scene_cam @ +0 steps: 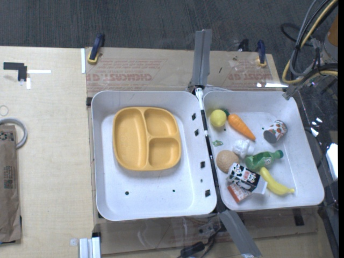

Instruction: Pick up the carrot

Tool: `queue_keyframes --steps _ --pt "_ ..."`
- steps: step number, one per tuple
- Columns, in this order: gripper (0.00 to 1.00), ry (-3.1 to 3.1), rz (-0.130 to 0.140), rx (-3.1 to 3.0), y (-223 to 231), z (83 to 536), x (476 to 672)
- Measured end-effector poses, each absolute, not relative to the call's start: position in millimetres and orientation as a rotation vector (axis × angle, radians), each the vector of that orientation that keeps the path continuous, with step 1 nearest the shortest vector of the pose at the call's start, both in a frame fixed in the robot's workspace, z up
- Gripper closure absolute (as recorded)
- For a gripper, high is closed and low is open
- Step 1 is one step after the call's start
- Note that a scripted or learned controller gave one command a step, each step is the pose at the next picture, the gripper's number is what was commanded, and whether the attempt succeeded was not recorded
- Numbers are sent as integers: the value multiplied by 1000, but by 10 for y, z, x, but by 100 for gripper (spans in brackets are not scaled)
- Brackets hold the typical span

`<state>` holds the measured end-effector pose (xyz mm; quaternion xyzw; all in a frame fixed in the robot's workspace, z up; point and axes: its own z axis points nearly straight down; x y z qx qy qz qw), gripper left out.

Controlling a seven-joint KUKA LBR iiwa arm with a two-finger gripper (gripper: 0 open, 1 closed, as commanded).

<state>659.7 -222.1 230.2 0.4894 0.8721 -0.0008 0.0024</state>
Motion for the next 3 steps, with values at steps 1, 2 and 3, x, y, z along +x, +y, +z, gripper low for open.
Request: queue_keyframes --steps 1,2,3 --pt "100 2621 -2 1730 -2220 2264 6327" --pt "0 2621 -2 1729 -2219 2264 6327" --pt "0 2976 0 994 -1759 1291 6247"
